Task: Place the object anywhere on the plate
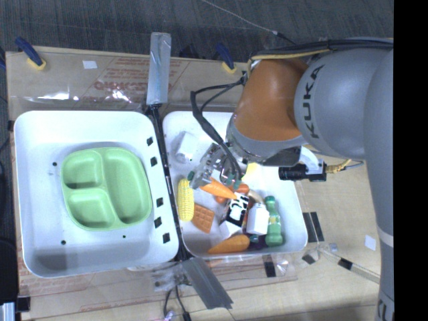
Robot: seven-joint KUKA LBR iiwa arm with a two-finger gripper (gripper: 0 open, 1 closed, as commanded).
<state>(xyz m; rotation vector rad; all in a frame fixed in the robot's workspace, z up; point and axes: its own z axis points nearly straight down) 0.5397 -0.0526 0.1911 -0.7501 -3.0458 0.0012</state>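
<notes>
The gripper sits low in the right bin, apparently touching a carrot; I cannot tell its jaw state. The green plate fills the left bin, margins free.

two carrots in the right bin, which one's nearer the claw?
The upper carrot, lying just below the claw. The other carrot lies along the bin's bottom edge, well away from it.

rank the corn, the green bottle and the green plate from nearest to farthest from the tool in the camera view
1. Corn: just below-left of the tool, in the right bin by the divider.
2. Green bottle: lower right corner of the same bin.
3. Green plate: in the left bin, across the divider.
</notes>
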